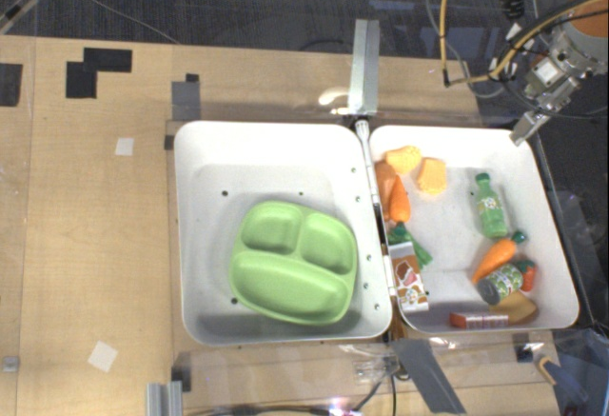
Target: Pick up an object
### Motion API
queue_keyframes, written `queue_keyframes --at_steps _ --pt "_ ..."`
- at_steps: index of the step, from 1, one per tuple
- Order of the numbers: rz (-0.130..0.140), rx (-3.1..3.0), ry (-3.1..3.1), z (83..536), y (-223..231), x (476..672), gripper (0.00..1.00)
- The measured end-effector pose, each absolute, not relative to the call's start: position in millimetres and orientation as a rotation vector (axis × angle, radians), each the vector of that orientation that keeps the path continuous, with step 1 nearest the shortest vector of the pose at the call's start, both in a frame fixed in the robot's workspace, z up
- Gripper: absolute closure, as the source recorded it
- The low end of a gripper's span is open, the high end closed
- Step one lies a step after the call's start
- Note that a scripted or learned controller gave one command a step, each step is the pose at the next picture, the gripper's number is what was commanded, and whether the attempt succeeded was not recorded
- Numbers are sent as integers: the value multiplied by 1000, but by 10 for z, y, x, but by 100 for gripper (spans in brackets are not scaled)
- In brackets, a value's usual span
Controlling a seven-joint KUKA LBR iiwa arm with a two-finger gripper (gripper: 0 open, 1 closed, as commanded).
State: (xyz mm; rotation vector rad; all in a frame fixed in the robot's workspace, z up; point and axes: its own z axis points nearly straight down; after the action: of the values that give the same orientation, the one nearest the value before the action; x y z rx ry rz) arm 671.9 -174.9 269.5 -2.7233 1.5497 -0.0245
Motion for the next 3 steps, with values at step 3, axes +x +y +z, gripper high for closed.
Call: queue_keyframes --at_steps 3 --pt "-13 -3004 908 2879 -1623 6704 100"
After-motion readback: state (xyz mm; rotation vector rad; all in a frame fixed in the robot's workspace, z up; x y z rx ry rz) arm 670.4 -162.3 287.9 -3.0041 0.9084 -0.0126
